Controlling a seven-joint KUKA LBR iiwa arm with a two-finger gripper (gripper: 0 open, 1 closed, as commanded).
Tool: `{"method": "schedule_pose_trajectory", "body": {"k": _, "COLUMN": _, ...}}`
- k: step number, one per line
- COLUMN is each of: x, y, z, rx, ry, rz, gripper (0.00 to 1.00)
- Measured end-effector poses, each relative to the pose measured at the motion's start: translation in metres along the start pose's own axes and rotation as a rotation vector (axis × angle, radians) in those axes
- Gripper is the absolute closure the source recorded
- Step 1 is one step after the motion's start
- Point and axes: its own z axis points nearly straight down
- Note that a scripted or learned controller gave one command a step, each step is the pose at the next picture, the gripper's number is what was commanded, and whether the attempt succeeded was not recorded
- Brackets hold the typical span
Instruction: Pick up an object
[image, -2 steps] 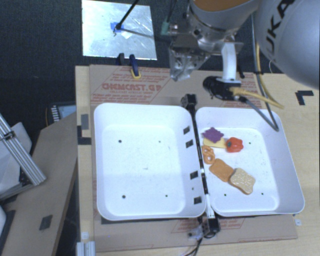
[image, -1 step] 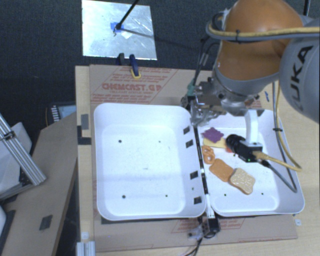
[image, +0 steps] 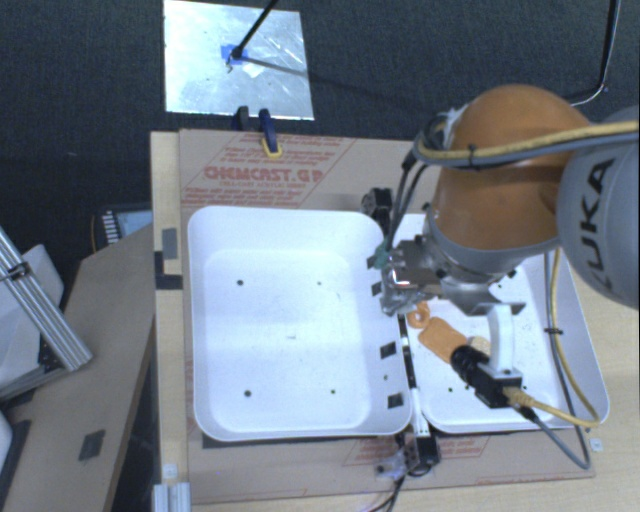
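The arm's big orange wrist (image: 505, 170) hangs over the right bin (image: 580, 375) and hides most of its floor. My gripper (image: 398, 276) shows as a metal tip low at the right bin's left wall, close to the ridge between the two bins. Just below and to the right of it, an orange flat piece (image: 438, 338) lies on the bin floor, with a small orange loop (image: 418, 316) at its upper end. I see nothing held at the gripper tip.
The left bin (image: 215, 300) is a bare white floor with a few small dark dots. Both bins rest on a printed cardboard sheet (image: 265, 165). A blue and yellow clamp (image: 268, 135) sits at its far edge, below a foil sheet (image: 240, 60). An aluminium rail (image: 40, 310) lies at the left.
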Motion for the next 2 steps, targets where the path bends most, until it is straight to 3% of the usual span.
{"method": "schedule_pose_trajectory", "body": {"k": 1, "x": 0.034, "y": 0.003, "z": -0.157, "rx": -0.026, "ry": 0.007, "rz": -0.008, "gripper": 1.0}}
{"method": "schedule_pose_trajectory", "body": {"k": 2, "x": 0.043, "y": 0.001, "z": 0.13, "rx": 0.008, "ry": -0.003, "rz": -0.002, "gripper": 1.0}}
